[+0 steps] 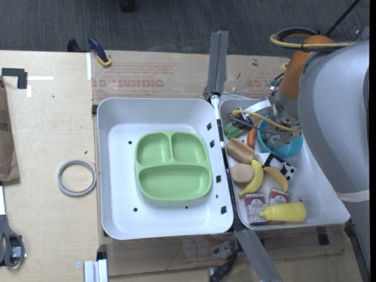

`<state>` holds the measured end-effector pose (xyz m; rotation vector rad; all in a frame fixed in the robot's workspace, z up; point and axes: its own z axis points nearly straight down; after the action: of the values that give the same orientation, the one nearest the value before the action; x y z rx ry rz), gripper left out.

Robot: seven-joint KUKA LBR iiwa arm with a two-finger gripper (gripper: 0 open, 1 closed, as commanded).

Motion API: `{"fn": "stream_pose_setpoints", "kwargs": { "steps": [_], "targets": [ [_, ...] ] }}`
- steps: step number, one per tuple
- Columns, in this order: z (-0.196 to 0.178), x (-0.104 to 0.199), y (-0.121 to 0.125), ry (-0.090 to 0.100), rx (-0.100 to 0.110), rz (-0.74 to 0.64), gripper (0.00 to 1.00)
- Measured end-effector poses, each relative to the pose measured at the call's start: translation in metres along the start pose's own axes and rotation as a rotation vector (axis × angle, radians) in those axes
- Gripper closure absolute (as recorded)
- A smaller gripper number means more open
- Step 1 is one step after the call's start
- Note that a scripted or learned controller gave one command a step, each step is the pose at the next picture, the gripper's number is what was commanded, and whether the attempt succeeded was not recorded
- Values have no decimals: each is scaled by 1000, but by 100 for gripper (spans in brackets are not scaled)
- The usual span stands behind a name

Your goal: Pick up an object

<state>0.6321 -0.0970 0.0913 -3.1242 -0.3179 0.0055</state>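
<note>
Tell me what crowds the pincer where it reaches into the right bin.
The pincer sits over the blue bowl at the right bin's far end. The arm's own bulk covers that corner. A carrot lies beside the bowl, bananas nearer the camera.

A green divided plate (pixel 173 165) lies in the left bin (pixel 111 175). On the bench's left (well apart from both bins) rests a tape ring (pixel 77 177), with scissors (pixel 10 247) nearer.

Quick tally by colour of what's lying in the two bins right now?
Green: 1, plate
Yellow: 3, two bananas, bottle
Tan: 2, bun, roll
Blue: 1, bowl
Red: 1, carton
Total: 8 clearly seen; others hidden under the arm.
</note>
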Motion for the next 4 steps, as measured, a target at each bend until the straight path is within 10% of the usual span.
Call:
{"fn": "stream_pose_setpoints", "kwargs": {
  "steps": [1, 3, 4],
  "targets": [
    [-100, -5, -34, 2, -1, 2, 100],
    [0, 6, 64, 0, -1, -13, 100],
    [-37, -2, 64, 2, -1, 0, 100]
  ]
}}
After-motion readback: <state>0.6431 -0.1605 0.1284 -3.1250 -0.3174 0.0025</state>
